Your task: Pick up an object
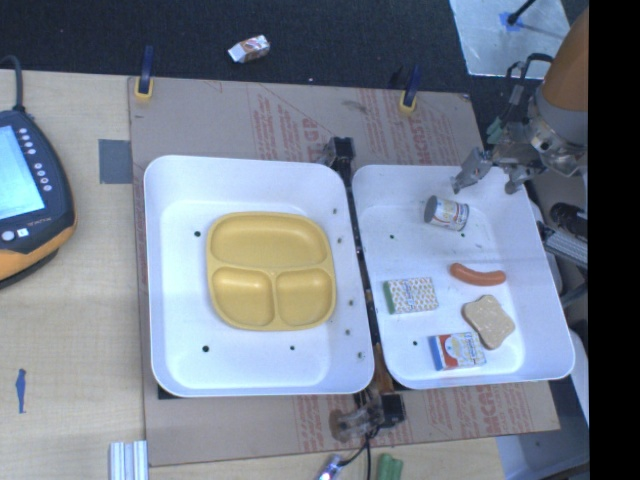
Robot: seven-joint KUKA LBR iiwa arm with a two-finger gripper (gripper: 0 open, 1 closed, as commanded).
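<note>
- Camera view: my fingers hang spread apart over the right bin, pinching nothing.
- The little can lies on its side just below them (near the sausage).

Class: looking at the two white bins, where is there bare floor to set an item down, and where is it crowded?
Right bin: bare in its left near corner and between can and sausage. Crowded near bread and carton. Left bin: only a margin around the yellow tray.
</note>
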